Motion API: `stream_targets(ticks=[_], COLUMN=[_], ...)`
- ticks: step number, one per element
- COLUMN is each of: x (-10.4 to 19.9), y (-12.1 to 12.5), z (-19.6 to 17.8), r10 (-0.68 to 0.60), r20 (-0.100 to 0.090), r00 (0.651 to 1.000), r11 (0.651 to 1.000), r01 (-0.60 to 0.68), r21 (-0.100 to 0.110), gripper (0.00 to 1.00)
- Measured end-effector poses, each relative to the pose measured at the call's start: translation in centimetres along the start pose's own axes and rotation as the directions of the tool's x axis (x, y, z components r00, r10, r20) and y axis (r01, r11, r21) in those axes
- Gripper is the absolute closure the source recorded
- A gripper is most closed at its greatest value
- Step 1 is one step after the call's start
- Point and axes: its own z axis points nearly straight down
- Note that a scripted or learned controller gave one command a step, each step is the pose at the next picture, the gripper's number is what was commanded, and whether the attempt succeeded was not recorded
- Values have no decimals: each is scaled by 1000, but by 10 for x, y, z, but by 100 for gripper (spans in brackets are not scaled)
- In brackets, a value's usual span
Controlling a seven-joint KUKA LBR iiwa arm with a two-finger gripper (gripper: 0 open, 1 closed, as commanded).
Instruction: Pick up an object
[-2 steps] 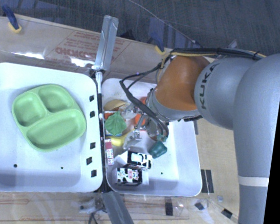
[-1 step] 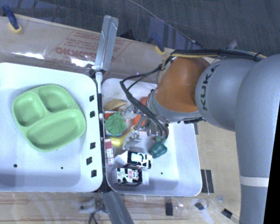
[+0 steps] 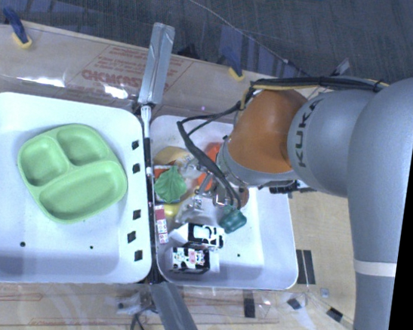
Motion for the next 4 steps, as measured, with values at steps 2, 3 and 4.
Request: stream_targets(ticks=[2, 3, 4], x=[13, 13, 19], y=[-56, -8, -8], z=[0, 10, 8], r10=[-536, -538, -516], r20=[-20, -23, -18], r00=[844, 843, 857], r11=[844, 843, 857], r01=[536, 538, 515], r21=[-15, -18, -12], gripper=[0, 0, 0])
